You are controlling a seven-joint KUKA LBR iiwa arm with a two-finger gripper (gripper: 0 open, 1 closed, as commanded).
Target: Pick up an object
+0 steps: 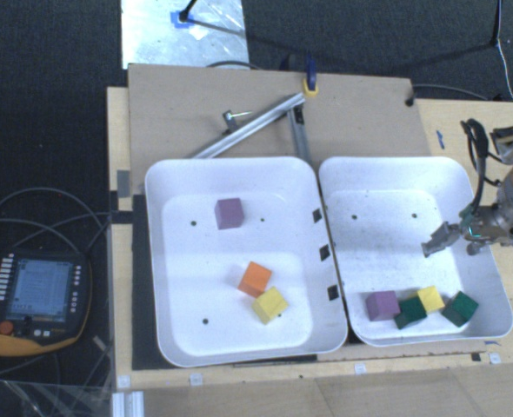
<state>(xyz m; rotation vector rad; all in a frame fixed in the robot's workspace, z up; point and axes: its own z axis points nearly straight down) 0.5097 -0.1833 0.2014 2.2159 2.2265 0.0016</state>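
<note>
Surface: I see tan board — two white bins.
Floor: dark carpet — pendant lying left.
Hand: I can't tell its state.

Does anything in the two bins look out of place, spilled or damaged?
Nothing stands out. The left bin holds three separate cubes, the right bin holds four cubes crowded at its near edge, and the gripper hangs above the right bin.

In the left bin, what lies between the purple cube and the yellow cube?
The camera view shows the orange cube between the purple cube and the yellow cube, touching the yellow one. Above it is bare white floor of the left bin.
</note>
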